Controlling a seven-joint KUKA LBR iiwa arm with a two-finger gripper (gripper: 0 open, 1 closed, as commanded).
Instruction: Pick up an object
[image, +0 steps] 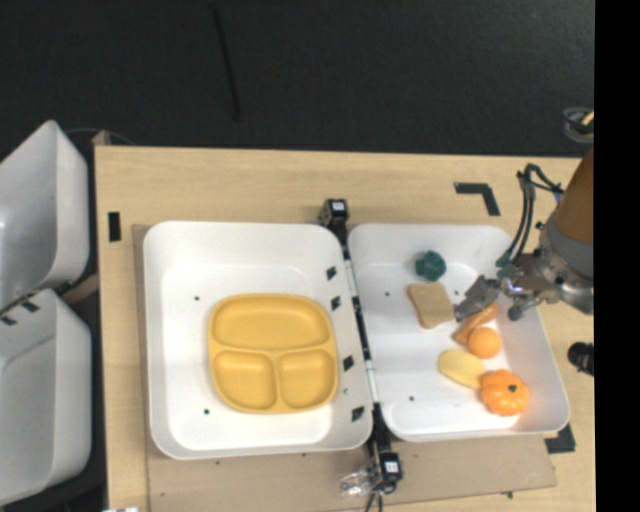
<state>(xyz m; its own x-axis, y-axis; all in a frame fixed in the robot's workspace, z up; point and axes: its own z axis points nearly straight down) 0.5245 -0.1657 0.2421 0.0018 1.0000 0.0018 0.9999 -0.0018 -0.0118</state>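
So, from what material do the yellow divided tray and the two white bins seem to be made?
The yellow divided tray looks like moulded plastic with a matte finish: even colour, rounded compartments, soft edges. The left bin and the right bin look like thin formed white plastic, smooth and slightly glossy, with rounded corners; I cannot be certain.

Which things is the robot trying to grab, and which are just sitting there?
For the job:
gripper, low in the right bin
carrot
orange
bread slice
green ball
banana
pumpkin

Just sitting there:
yellow divided plate in the left bin
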